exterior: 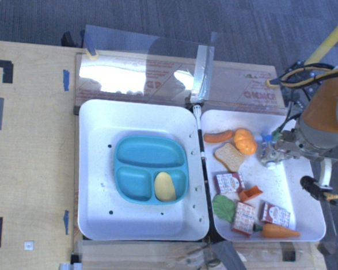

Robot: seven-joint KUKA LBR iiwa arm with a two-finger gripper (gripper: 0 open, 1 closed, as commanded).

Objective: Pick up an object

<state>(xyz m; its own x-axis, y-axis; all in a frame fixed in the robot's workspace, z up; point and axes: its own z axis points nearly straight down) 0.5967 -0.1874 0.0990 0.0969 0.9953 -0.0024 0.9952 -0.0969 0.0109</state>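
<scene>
Reaching in from the right, the grey arm with its orange band (pixel 326 111) hangs over the far part of the right bin (pixel 309 199), its gripper (pixel 270 155) low near the bin floor, just right of an orange fruit (pixel 245 141); whether the jaws are wide or narrow cannot be told from this slant.

The right bin holds the loose things: a toy sausage (pixel 218 136) at the far left corner, touching the orange fruit's left side, a slice of bread (pixel 230 157) just in front of them, and three small red-and-white cartons (pixel 228 182) (pixel 244 217) (pixel 275 214) whose printing is too small to read. Among the cartons lie a red wedge (pixel 250 194), a green leaf piece (pixel 223 208) and a carrot (pixel 280 230) by the near wall.

The left bin (pixel 92 155) carries a blue divided plate (pixel 150 159) with a yellow lemon-like piece (pixel 165 186) in its near right compartment.

Behind both bins stands a clear sheet (pixel 139 72) with faint reddish lettering that cannot be made out. The tabletop (pixel 29 150) is pale wood marked with black corner brackets and bits of blue tape; beyond it lies grey-blue carpet (pixel 166 10).
</scene>
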